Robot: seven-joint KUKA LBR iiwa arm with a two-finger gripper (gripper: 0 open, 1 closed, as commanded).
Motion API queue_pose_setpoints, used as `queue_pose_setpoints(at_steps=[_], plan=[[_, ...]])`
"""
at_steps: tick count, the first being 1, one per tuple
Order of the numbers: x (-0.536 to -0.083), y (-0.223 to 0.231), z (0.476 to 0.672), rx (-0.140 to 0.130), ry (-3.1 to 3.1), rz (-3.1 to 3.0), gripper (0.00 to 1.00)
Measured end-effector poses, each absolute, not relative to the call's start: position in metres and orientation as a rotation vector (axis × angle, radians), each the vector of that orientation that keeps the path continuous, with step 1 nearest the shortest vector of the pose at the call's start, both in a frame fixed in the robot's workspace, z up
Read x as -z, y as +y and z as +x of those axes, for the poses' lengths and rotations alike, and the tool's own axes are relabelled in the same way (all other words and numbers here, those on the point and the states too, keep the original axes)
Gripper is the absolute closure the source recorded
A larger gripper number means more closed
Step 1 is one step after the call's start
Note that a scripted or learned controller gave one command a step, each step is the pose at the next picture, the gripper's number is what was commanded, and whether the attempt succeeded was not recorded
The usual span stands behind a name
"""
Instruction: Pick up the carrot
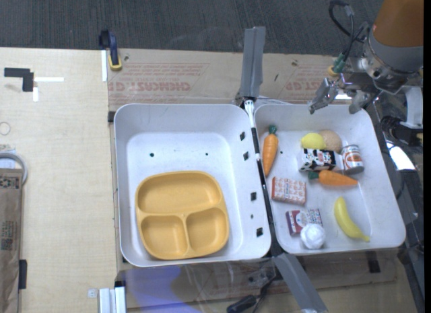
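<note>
Two orange carrots lie in the right bin point(387, 190). One carrot point(269, 151) with a green top stands lengthwise against the bin's left wall. A second carrot point(336, 179) rests near the middle, just below a black-and-white carton point(318, 160). My gripper point(339, 99) hangs over the bin's far rim, up and to the right of both carrots. Its fingers are spread open with nothing between them.
The right bin also holds a lemon point(312, 141), a brown lump point(330, 138), a can point(351, 159), a banana point(351, 220), a pink packet point(289, 190), a small red box point(295, 221) and a white ball point(312, 237). A yellow divided plate point(182, 214) sits in the left bin point(128, 143).
</note>
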State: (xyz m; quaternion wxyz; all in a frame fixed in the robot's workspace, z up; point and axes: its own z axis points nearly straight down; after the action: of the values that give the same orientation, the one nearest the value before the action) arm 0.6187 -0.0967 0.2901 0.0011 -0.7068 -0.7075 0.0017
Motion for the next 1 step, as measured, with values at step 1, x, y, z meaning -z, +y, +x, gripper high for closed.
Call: queue_pose_setpoints(at_steps=[1], plan=[[-0.2286,-0.0715,0.6261,-0.004,-2.427,-1.992,0.00]])
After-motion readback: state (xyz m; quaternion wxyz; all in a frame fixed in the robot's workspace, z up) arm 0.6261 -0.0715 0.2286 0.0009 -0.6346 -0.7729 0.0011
